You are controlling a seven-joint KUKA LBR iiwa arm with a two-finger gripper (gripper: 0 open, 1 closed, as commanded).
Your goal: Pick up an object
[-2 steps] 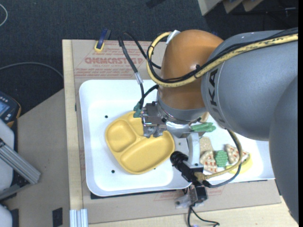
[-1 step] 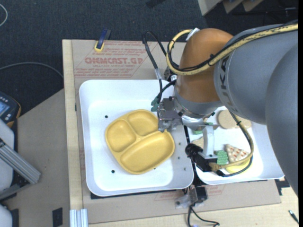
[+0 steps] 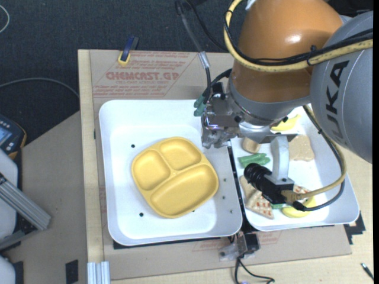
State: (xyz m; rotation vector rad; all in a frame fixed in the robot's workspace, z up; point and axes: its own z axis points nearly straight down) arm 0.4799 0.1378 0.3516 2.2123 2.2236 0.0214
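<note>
Above the counter (image 3: 151, 70), filling the upper right: grey arm (image 3: 343, 81) with its orange band (image 3: 281, 22), bent down over the seam between the two bins. Below it, left bin (image 3: 112, 176), bearing one yellow divided plate (image 3: 174, 176), flat and well clear of the walls. Right bin (image 3: 349, 203), crowded with small toy foods, partly hidden under the wrist: tan bread-like piece (image 3: 302, 149), green piece (image 3: 254, 158), cracker-like wedge (image 3: 259, 203), yellow banana-like piece (image 3: 299, 209) by the near wall. Smallest of all, the tool (image 3: 214, 136), low at the far end of the bins' shared wall, just beside the plate's far right corner; open, closed or gripping cannot be told (fingers lost in dark metal and cable).

Likely target: plate or one of the small foods, not clear which. Main risk: coming down on the dividing wall itself and jamming or closing on nothing. Second risk: clipping the plate's rim and tipping or sliding it, given a smooth, shallow lip. Third: dangling black cable (image 3: 266, 185) dragging the small foods about.
</note>
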